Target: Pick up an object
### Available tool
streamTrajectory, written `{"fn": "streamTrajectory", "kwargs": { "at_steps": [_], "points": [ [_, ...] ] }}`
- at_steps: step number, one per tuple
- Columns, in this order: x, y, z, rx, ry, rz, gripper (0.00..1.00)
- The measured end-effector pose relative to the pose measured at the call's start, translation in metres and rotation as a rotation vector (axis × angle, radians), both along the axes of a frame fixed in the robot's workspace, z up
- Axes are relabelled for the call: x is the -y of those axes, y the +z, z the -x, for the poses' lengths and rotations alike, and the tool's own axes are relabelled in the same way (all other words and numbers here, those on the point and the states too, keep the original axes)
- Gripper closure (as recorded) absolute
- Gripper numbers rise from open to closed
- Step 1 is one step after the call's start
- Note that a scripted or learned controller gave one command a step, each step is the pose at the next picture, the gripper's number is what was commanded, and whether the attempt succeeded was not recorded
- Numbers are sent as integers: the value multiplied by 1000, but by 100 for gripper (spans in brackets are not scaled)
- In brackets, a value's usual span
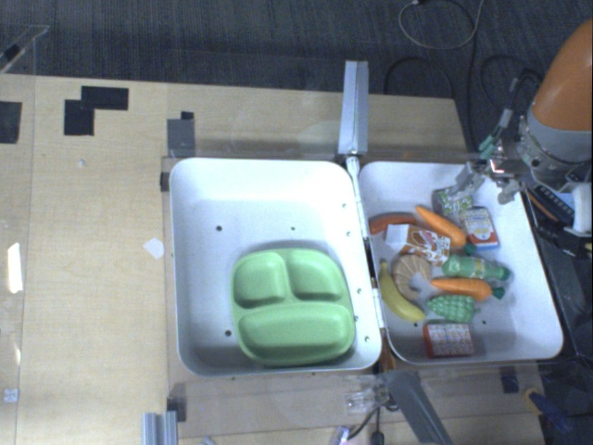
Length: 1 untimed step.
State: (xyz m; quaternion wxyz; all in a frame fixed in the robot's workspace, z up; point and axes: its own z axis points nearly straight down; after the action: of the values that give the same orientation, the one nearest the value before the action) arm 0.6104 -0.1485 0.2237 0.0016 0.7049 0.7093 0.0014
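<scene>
Claw point(488, 172) at far right corner of right bin point(547, 327), over a grey-green packet point(454, 199); finger spread cannot be told. Toy food crowds that bin's middle: carrots point(439, 222), banana point(398, 297). Left bin point(199, 248) holds green tray point(292, 306), far half open.

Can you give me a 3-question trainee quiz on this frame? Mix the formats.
1. True or false: the green divided tray lies in the right bin.
2. Which item lies nearest the divider between the bins?
A. banana
B. red packet
C. small carton
3. Over which corner of the right bin is the gripper, in the image?

Key
1. False: it lies in the left bin.
2. A.
3. The upper right corner, above the toy food pile.
</scene>
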Motion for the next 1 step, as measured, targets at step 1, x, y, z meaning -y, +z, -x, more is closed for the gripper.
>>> {"fn": "streamTrajectory", "kwargs": {
  "at_steps": [1],
  "points": [
    [-32, -107, -8, 4, 282, 1, 0]
  ]
}}
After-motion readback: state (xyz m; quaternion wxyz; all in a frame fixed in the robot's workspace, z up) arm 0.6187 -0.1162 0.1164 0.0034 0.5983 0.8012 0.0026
